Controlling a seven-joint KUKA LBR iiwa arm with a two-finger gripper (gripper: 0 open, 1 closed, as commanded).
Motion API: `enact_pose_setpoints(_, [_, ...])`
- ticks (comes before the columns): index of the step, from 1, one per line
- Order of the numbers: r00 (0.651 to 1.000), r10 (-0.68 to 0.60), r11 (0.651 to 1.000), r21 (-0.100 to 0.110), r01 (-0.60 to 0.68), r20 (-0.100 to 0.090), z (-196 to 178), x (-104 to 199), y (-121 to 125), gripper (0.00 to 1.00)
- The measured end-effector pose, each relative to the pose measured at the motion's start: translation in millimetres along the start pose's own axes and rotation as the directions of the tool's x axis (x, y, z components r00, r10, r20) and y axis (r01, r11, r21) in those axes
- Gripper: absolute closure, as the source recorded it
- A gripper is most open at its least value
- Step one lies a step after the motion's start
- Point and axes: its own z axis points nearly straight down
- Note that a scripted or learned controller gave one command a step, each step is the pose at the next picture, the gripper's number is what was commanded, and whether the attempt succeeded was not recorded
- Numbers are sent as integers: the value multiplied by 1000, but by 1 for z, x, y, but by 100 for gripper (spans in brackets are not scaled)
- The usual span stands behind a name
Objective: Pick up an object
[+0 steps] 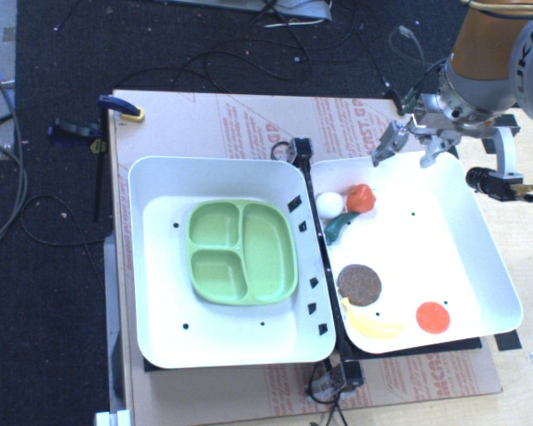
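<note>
Red object [361, 197] in right bin [480, 229], below empty spread tool [412, 146].

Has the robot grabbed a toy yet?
Not yet. The gripper is open with nothing between its fingers, up by the right bin's far edge. The red ball, white ball, brown disc and banana lie in the bin. Reaching down and grabbing one remains.

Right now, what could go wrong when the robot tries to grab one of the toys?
1. The white ball, red toy and teal piece huddle together by the right bin's wall, so the open gripper might bump two at once or hit the wall.
2. The brown disc and orange disc look flat, so fingers may slide off.
</note>
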Motion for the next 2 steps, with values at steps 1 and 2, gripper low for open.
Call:
enact_pose_setpoints(1, [1000,-1,1000,-6,1,0,-4,0,1,0])
enact_pose_setpoints(2, [1000,-1,1000,-2,1,0,49,11,-1,0])
